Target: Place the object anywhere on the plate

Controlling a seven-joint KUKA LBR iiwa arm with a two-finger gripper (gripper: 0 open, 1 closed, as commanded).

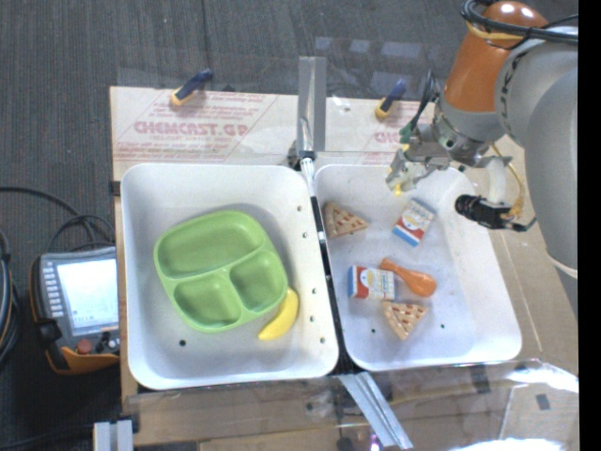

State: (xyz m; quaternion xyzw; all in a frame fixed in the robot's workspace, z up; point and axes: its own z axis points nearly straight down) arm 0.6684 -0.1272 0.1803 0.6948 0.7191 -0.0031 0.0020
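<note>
1. Here, in the camera view, the arm (526,73) reaches in from the right, its orange band high above the far right corner of the right bin (488,336), and the wrist bends down toward that bin's far edge.
2. The claw (406,175) hangs over the far part of the right bin, just above and left of a small carton (414,223).
3. Whether the claw is wide or narrow I cannot tell; its tips are small and blurred against the bin's rim, and nothing can be made out between them.
4. Bins: two, side by side on the table (216,130).
5. Left bin (150,205): one green plate (220,269) with three compartments, and one banana (280,317) lying beside the plate's near right corner, touching its edge, not on it.
6. Right bin: two waffle wedges, one (344,221) near the far left, one (404,318) toward the near side.
7. Also there: two cartons, the small one under the claw and a second (372,283) lying flat mid-bin.
8. One orange spoon (409,277) lies just beside the second carton, touching it.
</note>
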